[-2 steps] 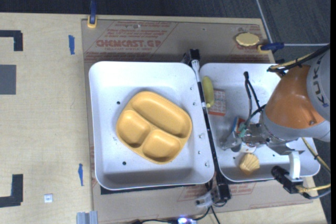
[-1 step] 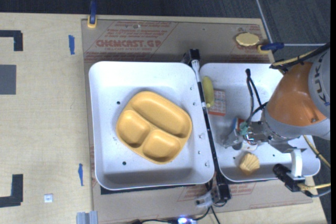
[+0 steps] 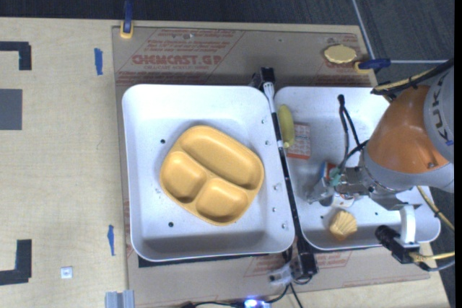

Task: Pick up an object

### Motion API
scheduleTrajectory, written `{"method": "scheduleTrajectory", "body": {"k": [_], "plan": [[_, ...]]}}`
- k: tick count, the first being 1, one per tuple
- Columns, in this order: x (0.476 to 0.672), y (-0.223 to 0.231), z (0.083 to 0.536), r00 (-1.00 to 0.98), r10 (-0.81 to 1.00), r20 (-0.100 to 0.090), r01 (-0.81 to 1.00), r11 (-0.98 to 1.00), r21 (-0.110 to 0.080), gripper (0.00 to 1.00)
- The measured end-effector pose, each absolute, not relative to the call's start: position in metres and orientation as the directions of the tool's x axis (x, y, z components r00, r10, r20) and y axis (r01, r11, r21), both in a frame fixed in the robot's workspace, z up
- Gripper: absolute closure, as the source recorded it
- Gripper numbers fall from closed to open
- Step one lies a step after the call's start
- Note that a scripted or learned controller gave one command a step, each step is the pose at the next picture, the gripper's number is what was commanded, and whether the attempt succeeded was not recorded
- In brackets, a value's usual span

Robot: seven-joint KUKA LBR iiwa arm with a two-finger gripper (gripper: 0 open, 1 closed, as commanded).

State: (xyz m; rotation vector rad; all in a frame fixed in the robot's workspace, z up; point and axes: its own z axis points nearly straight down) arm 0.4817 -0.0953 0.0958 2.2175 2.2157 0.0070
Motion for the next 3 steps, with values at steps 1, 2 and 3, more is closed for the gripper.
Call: {"method": "scheduleTrajectory", "body": {"k": [1,2,3], "plan": [[0.480,-0.092,0.086,0.001,1.000,0.000,1.000,-0.001,0.002,0.00],[0.481,-0.092,0.096,0.002,1.000,-0.001,1.000,-0.002,0.006,1.00],[0.483,-0.092,0.106,0.001,1.000,-0.003,1.000,-0.001,0.011,1.00]]}}
